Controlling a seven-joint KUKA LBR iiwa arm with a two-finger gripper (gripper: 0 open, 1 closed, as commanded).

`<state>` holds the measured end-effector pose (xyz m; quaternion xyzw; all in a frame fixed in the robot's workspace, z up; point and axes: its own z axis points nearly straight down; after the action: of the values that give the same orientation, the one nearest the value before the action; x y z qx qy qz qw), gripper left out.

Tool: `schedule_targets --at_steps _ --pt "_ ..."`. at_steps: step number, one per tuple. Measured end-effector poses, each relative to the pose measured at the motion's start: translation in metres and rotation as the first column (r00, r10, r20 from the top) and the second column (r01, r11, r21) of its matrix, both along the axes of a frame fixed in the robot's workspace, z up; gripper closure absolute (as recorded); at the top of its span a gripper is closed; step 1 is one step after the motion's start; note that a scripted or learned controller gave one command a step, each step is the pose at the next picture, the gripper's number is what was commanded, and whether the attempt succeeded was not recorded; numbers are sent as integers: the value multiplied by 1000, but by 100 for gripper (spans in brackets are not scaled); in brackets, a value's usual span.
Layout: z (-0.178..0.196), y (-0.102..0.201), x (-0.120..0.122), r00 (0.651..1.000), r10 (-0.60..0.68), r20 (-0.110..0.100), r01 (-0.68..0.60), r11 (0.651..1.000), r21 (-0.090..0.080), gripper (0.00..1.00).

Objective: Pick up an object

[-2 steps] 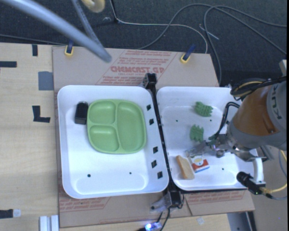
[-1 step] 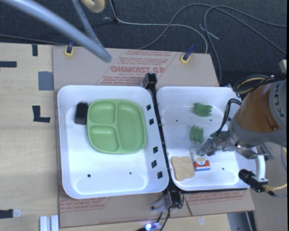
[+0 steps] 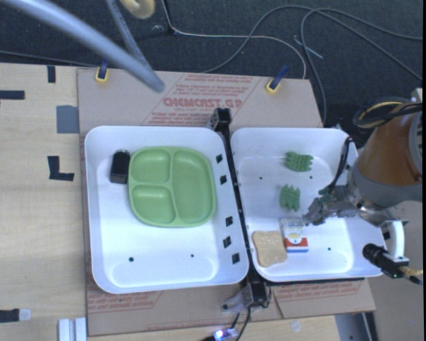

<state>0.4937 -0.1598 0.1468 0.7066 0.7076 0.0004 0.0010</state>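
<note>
The right bin (image 3: pixel 341 258) holds several small objects. A green toy piece (image 3: pixel 297 161) lies toward its back, and another green piece (image 3: pixel 290 197) sits near the middle. A tan bread slice (image 3: pixel 269 248) lies at the front left, touching a small white carton (image 3: pixel 295 236) with red and blue print. My gripper (image 3: pixel 318 212) is low inside this bin, just right of and above the carton and right of the middle green piece. The grey arm with its orange band (image 3: pixel 387 155) reaches in from the right.
In the left bin (image 3: pixel 103 212) lies a green divided plate (image 3: pixel 172 187) with a small black block (image 3: pixel 119 167) at its left edge. A black divider strip (image 3: pixel 231 190) runs between the bins. Cables cross the dark floor behind the bench.
</note>
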Motion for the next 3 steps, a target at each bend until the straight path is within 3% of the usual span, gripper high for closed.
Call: schedule_targets --at_steps 2,3 --pt "101 2 12 1000 0 3 0 1000 -1 100" --pt "106 60 24 1000 6 -2 -6 1000 3 100"
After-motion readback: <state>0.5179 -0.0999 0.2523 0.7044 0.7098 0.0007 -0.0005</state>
